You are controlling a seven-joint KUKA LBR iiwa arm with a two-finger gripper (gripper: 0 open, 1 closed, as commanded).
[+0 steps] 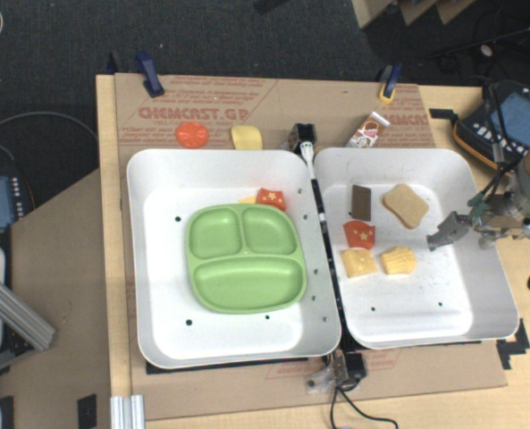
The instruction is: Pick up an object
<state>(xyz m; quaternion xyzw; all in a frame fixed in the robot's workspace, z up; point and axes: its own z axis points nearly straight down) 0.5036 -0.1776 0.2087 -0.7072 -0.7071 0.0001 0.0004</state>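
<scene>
Reaching in over the right bin [479, 320], the gripper [447, 231] sits low near that bin's right wall, orange band not in frame. Can't tell from this slant whether it's spread or closed, and nothing shows in it, so I'd call the pick not yet made. Candidates all sit in the right bin's left half: tan bread-like piece [406, 206] closest to the gripper, yellow chunk [399, 260] below it, second yellow wedge [358, 263] further toward the bin's left wall, red block with a star mark [359, 233] above that wedge, dark brown bar [361, 202] at the back. My take: go for the bread piece or the yellow chunk, since both stand apart from neighbours; the red block and wedge are nearly touching, so a descent there risks nudging both. Come straight down, centred, so the tool straddles the piece rather than landing on it. Left bin [157, 329] holds a green divided plate [245, 259] with another red block [270, 198] at its back edge. Cardboard behind the bins has red print, reads roughly "CHEMCAST GP", partly blurred. Small packet [368, 131] behind the right bin: label unreadable.
</scene>
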